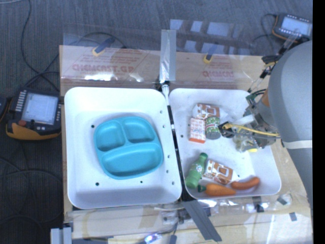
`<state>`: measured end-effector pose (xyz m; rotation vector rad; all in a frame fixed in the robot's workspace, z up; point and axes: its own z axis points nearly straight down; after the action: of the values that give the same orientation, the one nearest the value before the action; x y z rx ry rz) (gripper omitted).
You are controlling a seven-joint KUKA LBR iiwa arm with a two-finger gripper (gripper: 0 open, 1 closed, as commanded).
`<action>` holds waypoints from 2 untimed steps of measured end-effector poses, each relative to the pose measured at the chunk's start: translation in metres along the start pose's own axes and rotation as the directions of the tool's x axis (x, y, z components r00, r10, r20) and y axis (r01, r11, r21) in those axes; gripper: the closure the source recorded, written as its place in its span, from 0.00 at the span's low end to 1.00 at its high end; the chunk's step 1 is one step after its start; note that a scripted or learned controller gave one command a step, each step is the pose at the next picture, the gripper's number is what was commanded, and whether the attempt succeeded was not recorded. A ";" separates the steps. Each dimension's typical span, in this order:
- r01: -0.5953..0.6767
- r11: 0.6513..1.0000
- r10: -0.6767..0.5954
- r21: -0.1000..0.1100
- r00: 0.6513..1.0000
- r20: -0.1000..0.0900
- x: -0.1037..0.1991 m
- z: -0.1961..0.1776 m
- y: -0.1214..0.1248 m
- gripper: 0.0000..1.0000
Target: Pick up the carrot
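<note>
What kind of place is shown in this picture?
Probably a robotics lab: a bench with two white bins, a robot arm reaching in, and teach pendants with cables on the carpet. Toy food, such as the carrot, suggests grasping tests.

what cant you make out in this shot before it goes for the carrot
- Gripper: a blurred tangle of cables in the camera view, so its grip state is unreadable.
- Carrot: its left tip is tucked behind the green bottle.
- Printed cartons: labels too small to read.
- Arm: cut off by the right edge.
</note>
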<state>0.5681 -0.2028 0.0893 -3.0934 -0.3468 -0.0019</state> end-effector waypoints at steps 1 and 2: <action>0.127 0.992 -0.127 -0.011 0.992 -0.014 -0.013 -0.002 -0.001 1.00; -0.002 1.000 0.002 0.002 1.000 0.000 0.013 0.000 0.005 1.00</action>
<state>0.5814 -0.2044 0.0896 -3.0914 -0.3437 -0.0013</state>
